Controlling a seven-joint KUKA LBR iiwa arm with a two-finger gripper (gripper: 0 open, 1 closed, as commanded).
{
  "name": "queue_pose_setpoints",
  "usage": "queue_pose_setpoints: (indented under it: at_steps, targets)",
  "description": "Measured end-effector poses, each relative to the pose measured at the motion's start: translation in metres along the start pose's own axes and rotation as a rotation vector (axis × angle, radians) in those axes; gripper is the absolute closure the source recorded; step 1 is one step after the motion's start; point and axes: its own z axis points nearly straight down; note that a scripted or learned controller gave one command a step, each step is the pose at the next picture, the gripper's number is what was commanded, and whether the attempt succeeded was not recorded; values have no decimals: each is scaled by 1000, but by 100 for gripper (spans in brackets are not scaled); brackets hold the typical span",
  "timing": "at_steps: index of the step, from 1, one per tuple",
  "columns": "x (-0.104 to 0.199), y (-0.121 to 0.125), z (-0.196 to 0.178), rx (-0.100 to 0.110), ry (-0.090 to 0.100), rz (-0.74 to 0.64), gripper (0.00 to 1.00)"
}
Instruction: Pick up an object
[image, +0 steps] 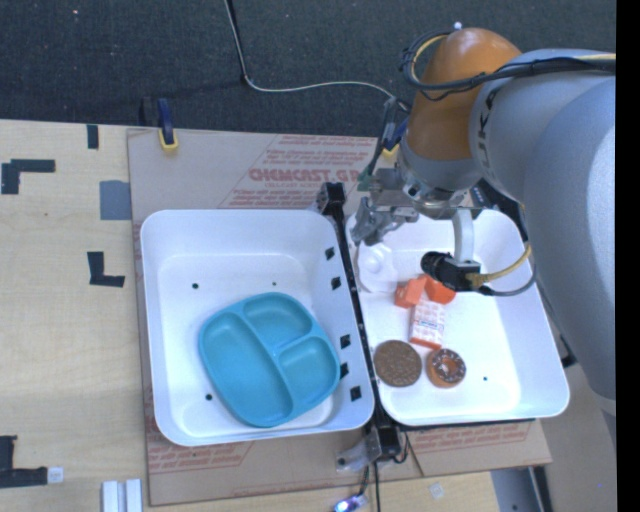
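While the gripper (375, 225) is hovering low over the far left corner of the right-hand bin (520, 395), its metal tip is sitting in front of a pale, see-through object (377, 266) that is lying just below it. Whether the claw is open or closed, I cannot tell from this angle; the wrist is blocking it, and nothing is showing as clamped. I cannot say either whether it is touching that pale object.

Working outward, an orange piece (422, 292) is lying just right of the pale object, a red-and-white packet (428, 324) is touching it from below, and a brown cookie (398, 363) and a sprinkled doughnut (446, 368) are resting side by side nearer the front. Across the divider, a blue divided plate (268, 357) is filling much of the left-hand bin (160, 250).

To do this step well, I'd judge the claw should be coming straight down and centring on one item, since the bin wall is close and the neighbours are crowding in.
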Motion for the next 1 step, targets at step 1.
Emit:
queue_pose_setpoints:
  at_steps: [1]
  targets:
    - [56,3,9,2,0,0,100]
